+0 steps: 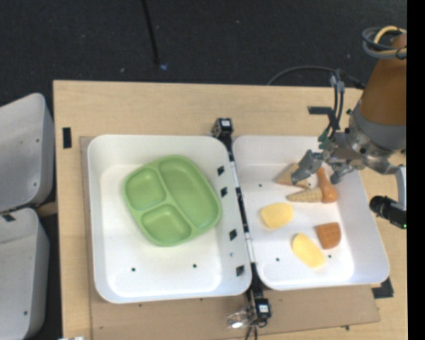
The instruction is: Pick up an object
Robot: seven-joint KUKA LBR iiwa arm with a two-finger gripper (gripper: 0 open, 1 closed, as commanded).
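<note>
Pincer (324, 167) sits low over the far part of the right bin (361, 257), with the arm (384, 94) coming in from the right; its fingers look spread, one grey finger toward the left near a tan wedge (287, 177) and the other toward the right, so I judge it released rather than clenched; nothing is plainly caught between them. Just under and beside the fingers lie an orange stick (327, 188), which looks like a carrot, and a pale cone (304, 195) lying flat; whether a fingertip touches either I cannot tell, since the parts overlap from this slant.

Task stands near its start, as I judge it: no object is lifted, every piece rests on the bin floor, and the grasp itself is not yet made; what is left is closing on one piece and raising it clear. The stick or the cone seems the likely target, being nearest the fingers.

Farther out in the same bin: a yellow lump (276, 215) near the middle, a second yellow lump (307, 251) toward the near side, and a brown block (329, 235) just beside it. The left bin (106, 275) holds a green tray (171, 200) with three compartments, well apart from the pincer.
</note>
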